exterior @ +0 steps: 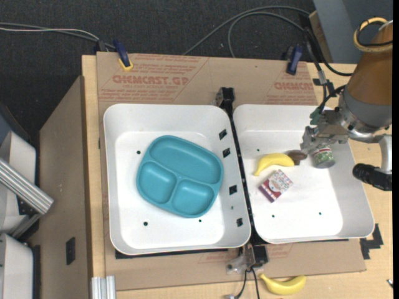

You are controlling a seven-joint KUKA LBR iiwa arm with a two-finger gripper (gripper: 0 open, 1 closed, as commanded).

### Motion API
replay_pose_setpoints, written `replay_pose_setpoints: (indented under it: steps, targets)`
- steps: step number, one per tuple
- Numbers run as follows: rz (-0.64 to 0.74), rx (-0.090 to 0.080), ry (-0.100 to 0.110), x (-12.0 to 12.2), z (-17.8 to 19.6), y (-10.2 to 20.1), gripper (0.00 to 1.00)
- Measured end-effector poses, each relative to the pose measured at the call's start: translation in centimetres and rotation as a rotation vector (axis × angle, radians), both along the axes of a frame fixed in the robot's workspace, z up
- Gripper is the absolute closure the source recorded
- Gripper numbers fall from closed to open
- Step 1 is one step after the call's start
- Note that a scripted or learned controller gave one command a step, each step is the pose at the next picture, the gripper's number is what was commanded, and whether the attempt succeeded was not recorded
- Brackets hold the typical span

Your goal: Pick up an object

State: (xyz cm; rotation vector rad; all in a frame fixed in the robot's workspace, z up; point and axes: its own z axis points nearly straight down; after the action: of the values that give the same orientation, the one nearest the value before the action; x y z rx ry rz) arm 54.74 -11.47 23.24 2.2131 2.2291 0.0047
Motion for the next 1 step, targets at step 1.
replay_pose_setpoints:
  steps: [1]
  targets:
    - [0.0,0.0,0.0,0.44,0.76,5.65,1.0]
